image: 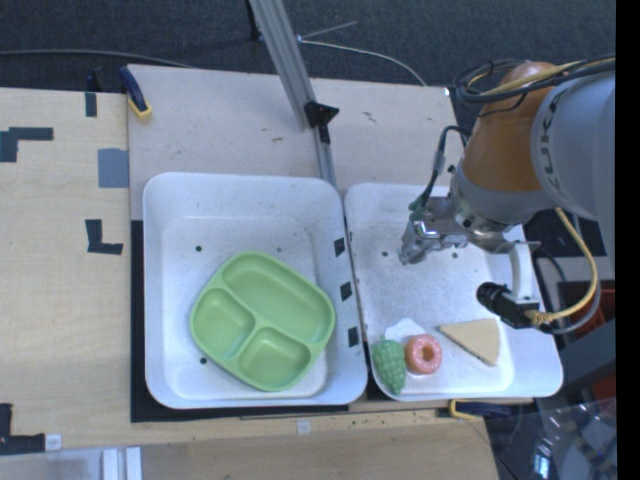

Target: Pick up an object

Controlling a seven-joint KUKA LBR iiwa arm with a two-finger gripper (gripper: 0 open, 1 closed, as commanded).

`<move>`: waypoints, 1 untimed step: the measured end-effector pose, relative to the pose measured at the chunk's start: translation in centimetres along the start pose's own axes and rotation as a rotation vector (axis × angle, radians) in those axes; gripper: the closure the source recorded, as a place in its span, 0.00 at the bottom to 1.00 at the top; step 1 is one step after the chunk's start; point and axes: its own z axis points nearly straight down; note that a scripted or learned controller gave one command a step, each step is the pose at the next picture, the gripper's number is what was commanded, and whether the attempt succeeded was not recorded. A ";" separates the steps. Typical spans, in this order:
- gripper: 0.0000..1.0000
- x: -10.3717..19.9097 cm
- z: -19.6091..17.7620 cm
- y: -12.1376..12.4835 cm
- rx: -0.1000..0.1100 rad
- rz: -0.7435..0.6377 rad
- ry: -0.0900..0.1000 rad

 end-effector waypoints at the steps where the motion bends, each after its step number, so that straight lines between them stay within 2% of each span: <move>1: 1.00 5.3 0.8 0.7 0.001 0.000 -0.001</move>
